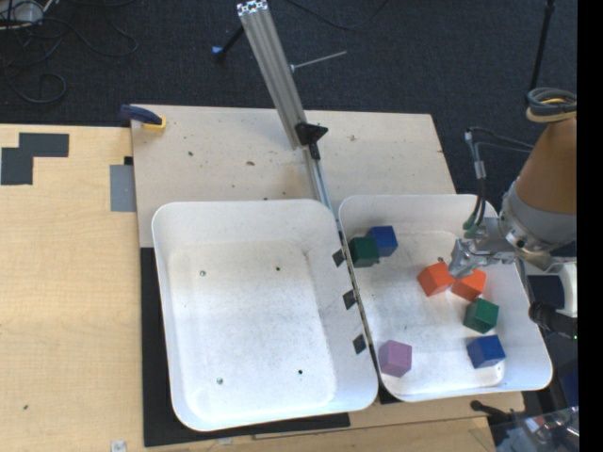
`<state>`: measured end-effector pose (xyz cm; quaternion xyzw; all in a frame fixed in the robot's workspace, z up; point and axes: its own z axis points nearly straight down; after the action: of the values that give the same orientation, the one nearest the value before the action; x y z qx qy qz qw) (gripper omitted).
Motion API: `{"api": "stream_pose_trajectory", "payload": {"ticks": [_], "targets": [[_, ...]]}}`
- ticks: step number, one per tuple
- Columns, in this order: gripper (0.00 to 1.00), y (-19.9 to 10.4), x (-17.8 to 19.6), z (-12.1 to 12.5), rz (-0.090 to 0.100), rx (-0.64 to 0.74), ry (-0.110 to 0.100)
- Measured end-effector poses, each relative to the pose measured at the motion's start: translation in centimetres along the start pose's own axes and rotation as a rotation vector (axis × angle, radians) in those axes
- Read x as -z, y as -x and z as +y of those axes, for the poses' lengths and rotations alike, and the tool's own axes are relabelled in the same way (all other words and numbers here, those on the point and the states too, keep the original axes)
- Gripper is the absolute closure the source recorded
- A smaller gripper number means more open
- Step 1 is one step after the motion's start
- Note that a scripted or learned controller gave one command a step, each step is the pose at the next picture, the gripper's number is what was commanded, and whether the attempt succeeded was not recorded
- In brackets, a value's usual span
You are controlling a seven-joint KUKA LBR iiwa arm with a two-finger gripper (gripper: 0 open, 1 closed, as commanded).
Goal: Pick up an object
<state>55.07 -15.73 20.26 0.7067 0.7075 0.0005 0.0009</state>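
Observation:
The right bin [528, 379] holds several small blocks. Two orange blocks [435, 278] [469, 285] lie near its middle right. My gripper [464, 260] hangs low just above and between them, reaching in from the right under the grey and orange arm. A dark green block [481, 314] sits below them and a blue block [486, 350] lies nearer the front. Another blue block [382, 241] and a green block [363, 250] rest at the bin's left wall. A purple block [395, 357] lies at the front left.
The left bin [188, 252] stands beside the right one, with black clips along the shared wall. A slanted aluminium rail [278, 73] rises behind the bins. A blue-and-yellow clamp [143, 116] lies at the board's far left corner.

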Motion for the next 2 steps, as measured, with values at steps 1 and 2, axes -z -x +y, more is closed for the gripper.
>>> {"api": "stream_pose_trajectory", "payload": {"ticks": [1,2], "targets": [[1.0,0.1,4.7,0.1,0.0,0.001,0.001],[1.0,-4.1,4.0,-0.5,0.003,0.002,-0.005]]}}
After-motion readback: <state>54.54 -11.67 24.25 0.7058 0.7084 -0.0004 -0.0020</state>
